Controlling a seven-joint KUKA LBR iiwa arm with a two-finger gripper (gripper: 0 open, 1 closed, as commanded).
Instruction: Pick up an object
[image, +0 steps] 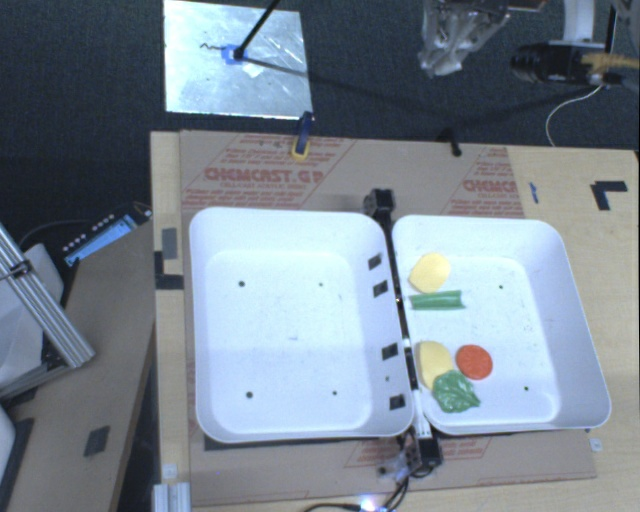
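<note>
arm pose: the arm is up at the top edge of the camera view, right of centre, above the dark floor and well clear of both bins; little of it shows beyond a blurred pale grey mass.
gripper (445, 50): hangs over the floor behind the bench, far from every object; it touches nothing on the bench.
pincer state: too blurred to judge, so i cannot tell how wide it stands; nothing can be made out in it.
right bin (575, 300): holds all five objects, gathered in its left half near the divide between the bins.
yellow piece, upper (430, 270): lies highest in the group, just above the green strip.
green strip (437, 299): lies flat, running left to right, between the two yellow pieces.
yellow piece, lower (433, 359): just beside the red disc, touching or nearly touching the green leafy piece below it.
red disc (474, 362): flat on the bin floor, right of the lower yellow piece.
green leafy piece (456, 392): nearest the bin's front wall.
left bin (215, 240): white, sits edge to edge with the right bin.
</note>
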